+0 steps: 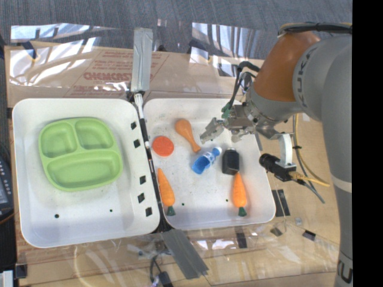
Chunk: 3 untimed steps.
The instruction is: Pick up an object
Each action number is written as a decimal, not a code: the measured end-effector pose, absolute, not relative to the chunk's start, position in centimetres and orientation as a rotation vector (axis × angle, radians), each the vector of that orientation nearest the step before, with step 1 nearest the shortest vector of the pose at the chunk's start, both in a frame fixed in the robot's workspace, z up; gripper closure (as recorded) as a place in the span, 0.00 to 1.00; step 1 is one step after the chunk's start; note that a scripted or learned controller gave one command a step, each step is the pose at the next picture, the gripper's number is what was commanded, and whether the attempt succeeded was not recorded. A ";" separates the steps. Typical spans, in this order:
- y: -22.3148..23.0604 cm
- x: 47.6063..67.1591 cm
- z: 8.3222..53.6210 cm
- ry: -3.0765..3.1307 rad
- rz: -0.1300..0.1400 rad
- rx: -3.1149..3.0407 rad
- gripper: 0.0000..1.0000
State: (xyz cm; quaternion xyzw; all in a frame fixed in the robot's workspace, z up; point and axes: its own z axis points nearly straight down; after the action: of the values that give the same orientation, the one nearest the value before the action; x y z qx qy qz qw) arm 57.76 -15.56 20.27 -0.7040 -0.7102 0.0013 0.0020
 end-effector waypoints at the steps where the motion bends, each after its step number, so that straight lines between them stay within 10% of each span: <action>1: -15.3 59.2 10.3 -2.186 -0.020 -2.280 0.00; 2: -15.3 58.6 10.2 -2.175 0.002 -2.266 1.00; 3: -15.3 58.6 10.2 -2.175 0.003 -2.266 0.00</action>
State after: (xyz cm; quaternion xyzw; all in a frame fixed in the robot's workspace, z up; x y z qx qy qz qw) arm 58.57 -15.33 10.22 -0.7214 -0.6925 0.0008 0.0005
